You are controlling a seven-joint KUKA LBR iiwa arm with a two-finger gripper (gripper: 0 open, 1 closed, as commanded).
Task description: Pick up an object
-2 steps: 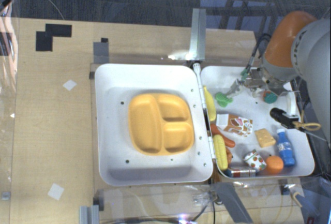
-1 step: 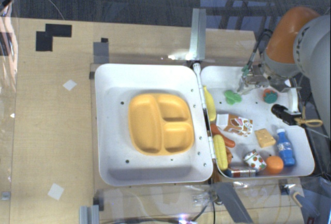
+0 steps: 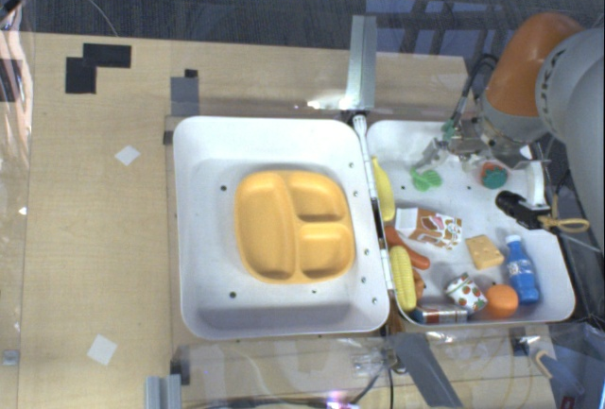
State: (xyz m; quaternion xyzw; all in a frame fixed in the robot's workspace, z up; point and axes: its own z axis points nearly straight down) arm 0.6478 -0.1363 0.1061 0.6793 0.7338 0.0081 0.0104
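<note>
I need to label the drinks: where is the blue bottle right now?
The blue bottle lies in the right bin, near its right wall toward the front, just right of the orange ball and the tan block.

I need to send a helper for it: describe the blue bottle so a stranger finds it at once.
Look in the right-hand white bin, the one crowded with small items, near its right wall. The blue bottle lies there, beside an orange ball; it is the bin's single blue item, with a white cap.
</note>
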